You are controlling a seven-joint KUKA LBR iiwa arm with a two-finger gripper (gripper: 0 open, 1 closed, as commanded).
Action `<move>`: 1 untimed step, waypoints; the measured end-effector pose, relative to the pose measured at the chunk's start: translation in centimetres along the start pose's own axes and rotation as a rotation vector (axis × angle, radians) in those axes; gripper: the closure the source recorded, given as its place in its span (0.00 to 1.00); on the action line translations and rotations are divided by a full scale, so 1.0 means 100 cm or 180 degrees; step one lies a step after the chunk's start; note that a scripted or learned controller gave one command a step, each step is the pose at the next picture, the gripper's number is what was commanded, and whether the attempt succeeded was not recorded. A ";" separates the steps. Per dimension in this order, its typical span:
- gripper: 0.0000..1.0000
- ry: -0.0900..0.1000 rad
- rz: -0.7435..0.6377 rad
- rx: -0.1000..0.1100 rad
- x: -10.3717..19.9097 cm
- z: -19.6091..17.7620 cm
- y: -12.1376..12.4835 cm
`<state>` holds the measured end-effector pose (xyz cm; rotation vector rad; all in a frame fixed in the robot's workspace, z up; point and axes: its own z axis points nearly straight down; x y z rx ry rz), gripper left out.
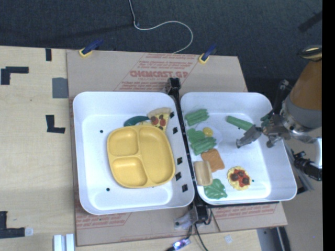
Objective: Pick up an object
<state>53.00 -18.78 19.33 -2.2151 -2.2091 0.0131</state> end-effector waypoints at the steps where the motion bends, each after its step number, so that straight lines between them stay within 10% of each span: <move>1: 0.00 -0.0009 -0.0011 -0.0042 0.000 -0.007 0.003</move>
